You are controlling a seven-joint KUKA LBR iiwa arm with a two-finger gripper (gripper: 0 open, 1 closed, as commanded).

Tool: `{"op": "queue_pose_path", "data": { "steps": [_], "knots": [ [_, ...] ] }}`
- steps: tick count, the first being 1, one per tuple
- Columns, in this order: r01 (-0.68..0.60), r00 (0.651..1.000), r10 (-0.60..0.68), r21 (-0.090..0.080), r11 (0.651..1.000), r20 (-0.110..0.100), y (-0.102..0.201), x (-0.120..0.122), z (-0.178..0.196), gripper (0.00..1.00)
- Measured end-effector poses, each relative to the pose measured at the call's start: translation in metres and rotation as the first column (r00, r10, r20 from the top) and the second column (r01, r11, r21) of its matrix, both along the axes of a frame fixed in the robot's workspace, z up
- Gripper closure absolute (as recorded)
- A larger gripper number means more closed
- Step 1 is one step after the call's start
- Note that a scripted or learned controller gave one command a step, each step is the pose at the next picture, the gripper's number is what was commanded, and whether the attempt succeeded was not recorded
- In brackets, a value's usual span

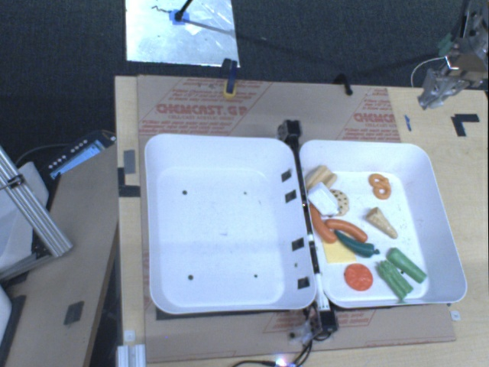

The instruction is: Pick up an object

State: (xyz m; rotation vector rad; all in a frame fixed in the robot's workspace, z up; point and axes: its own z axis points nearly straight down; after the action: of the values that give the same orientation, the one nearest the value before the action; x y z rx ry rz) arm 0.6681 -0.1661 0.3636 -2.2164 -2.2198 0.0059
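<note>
The right bin (437, 197) holds several toy foods. Among them are a bread roll (319, 177), a white piece (322, 199) beside a cookie (341, 202), an orange pretzel (379, 185) and a tan wedge (380, 221). Lower down lie an orange sausage (346, 227), a dark green pepper (356, 243) on a yellow slice (339, 254), a red tomato (358, 277) and two green cucumbers (405, 264). My gripper (434, 92) hangs at the upper right, beyond the right bin's far corner and well above and away from the food.
The left bin (157, 205) sits beside the right one, joined by black clips (294, 197). Both rest on a cardboard sheet (199, 105). A silver sheet (179, 21) lies on the floor behind, and a metal frame (30, 212) stands at the far left.
</note>
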Motion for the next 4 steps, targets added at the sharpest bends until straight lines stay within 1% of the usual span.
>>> {"op": "queue_pose_path", "data": {
  "steps": [1,2,3,4],
  "knots": [
    [-0.01,1.0,0.01,0.0,1.0,0.013,0.08,0.001,0.049,1.0],
    [-0.001,1.0,0.001,-0.001,1.0,0.009,0.071,0.001,0.054,1.0],
    [-0.006,1.0,0.006,-0.001,1.0,0.015,0.114,0.001,0.131,1.0],
    [-0.007,1.0,0.007,0.001,1.0,-0.006,0.175,-0.001,-0.057,1.0]
  ]
}}
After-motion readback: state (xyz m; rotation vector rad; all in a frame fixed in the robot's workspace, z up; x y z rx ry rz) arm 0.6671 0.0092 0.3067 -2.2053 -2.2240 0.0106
